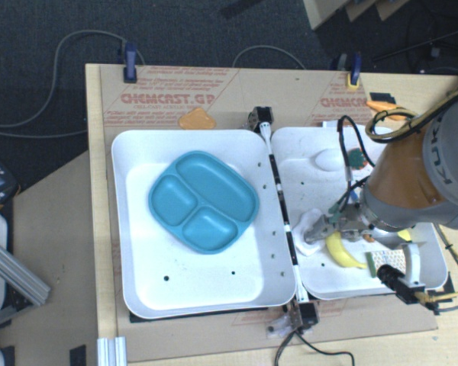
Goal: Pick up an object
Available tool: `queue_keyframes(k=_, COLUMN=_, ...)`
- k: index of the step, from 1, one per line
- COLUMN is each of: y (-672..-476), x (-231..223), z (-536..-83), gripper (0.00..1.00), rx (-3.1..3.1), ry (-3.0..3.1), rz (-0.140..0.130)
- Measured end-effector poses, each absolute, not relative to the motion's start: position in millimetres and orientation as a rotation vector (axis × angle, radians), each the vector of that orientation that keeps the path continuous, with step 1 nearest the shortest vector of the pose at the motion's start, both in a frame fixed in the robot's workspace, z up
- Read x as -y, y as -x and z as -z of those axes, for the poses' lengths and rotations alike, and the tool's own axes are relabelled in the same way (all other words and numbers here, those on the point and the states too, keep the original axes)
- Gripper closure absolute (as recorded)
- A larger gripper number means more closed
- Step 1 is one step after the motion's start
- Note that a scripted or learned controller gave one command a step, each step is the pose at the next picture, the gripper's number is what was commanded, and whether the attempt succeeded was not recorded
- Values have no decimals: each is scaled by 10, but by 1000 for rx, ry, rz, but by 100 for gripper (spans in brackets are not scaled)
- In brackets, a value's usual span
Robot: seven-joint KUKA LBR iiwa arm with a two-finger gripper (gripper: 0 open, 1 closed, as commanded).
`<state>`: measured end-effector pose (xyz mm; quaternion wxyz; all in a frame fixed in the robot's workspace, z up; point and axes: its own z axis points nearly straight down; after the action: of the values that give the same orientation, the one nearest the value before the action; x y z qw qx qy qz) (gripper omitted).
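Observation:
A yellow banana [340, 252] lies near the front of the right bin [313, 280]. My gripper [318, 229] hangs low over the right bin's left side, just above and left of the banana. From this angle I cannot make out anything held in it. The grey arm with its orange band [401, 175] reaches in from the right and hides part of the bin floor behind it. A blue divided plate [204, 200] lies flat in the left bin [137, 280].
A white rounded object [328, 158] and a small green item [356, 158] sit at the back of the right bin. A patterned piece [383, 260] lies right of the banana. An orange object [197, 118] rests on the bench behind the left bin. Black cables loop around the arm.

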<state>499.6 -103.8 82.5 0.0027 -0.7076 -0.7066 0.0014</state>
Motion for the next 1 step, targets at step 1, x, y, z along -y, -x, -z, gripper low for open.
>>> queue_keyframes(k=1, y=-5013, x=1035, z=-948, gripper=100, rx=2221, ry=2223, rz=1)
